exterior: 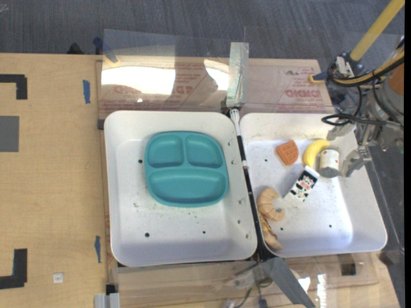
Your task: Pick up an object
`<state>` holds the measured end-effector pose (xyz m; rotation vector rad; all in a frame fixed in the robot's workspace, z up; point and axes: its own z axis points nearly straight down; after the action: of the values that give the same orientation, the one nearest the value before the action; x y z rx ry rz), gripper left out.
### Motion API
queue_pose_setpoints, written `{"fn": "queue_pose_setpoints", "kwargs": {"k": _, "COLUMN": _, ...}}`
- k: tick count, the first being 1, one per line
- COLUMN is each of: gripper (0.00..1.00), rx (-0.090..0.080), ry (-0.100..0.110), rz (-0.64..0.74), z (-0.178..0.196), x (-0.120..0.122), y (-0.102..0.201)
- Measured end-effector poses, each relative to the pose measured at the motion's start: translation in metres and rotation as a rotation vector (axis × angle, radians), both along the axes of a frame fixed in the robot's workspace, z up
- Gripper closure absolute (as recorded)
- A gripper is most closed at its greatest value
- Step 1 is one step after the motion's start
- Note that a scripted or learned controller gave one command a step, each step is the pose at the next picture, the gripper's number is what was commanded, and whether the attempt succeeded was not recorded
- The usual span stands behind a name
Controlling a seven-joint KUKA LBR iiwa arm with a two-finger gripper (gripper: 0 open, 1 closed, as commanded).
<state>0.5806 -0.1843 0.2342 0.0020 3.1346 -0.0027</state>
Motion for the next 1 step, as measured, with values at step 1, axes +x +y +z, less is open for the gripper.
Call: {"fn": "queue_pose_setpoints", "kwargs": {"k": 1, "gripper": 0.00, "rx": 0.001, "ry": -0.008, "rz": -0.123, "z": -0.1438, "x": 0.0114, "y": -0.0380}}
